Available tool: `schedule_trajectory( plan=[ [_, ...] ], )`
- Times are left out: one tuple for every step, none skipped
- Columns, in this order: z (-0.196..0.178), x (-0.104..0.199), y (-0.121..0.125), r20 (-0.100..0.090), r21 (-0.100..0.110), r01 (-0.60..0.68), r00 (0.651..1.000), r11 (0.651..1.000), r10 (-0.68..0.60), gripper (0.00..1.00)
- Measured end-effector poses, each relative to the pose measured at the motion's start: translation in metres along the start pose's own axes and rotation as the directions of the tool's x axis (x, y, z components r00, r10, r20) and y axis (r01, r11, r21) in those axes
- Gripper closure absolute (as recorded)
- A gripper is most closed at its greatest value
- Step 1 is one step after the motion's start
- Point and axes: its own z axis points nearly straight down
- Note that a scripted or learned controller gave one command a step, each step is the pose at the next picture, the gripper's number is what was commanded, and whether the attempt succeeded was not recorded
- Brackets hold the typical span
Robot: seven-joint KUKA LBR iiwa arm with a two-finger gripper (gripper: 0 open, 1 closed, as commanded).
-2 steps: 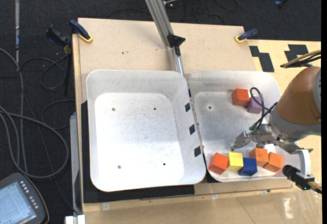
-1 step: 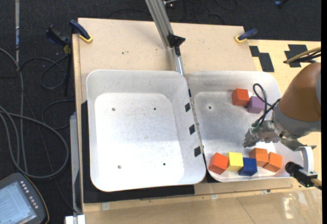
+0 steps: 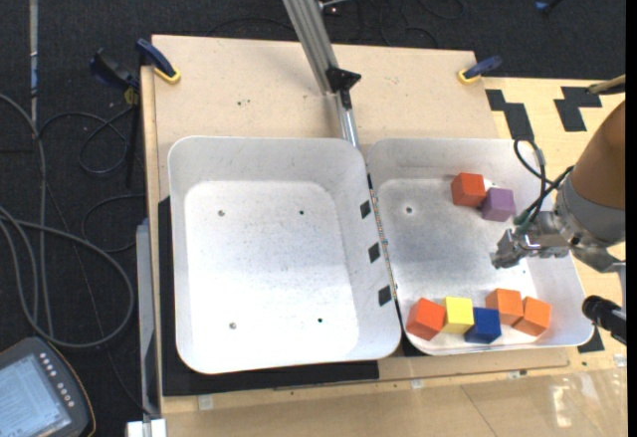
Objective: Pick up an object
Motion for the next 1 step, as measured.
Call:
schedule_trajectory(
  plan=[
    [-0.0534,0.0075,-0.004,-0.001,0.001,0.001,1.0,1.0,-0.001,1.0]
  ],
)
